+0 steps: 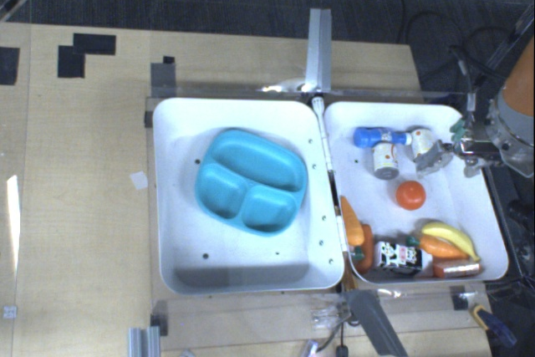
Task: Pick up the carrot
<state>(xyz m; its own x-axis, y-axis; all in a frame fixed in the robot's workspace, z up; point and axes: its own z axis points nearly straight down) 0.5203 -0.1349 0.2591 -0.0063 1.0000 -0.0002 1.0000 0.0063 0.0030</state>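
Carrot (354, 228) lies in the right bin (476, 205), pressed along its left wall toward the near-left corner, long axis running roughly far-to-near, thick end appearing to touch the dark printed carton (398, 257) at the near edge. Gripper (435, 155) sits at the bin's far-right side, above the floor near the small can (385, 161) and blue bottle (378, 137); whether it is apart or closed cannot be told from this angle, and nothing is seen held. Red tomato (410, 195) sits mid-bin, between gripper and carrot; banana (450, 238) and an orange piece (436, 247) crowd the near-right corner. Left bin (180, 205) carries the blue divided plate (250, 181). Judgement: approach not yet made. To do it well, travel high over the tomato, turn the wrist so the fingers close across the carrot's narrow width, and descend on the far half, clear of the carton. The wall leaves little room for the outer finger; a skewed descent would likely jam or push the carrot aside.
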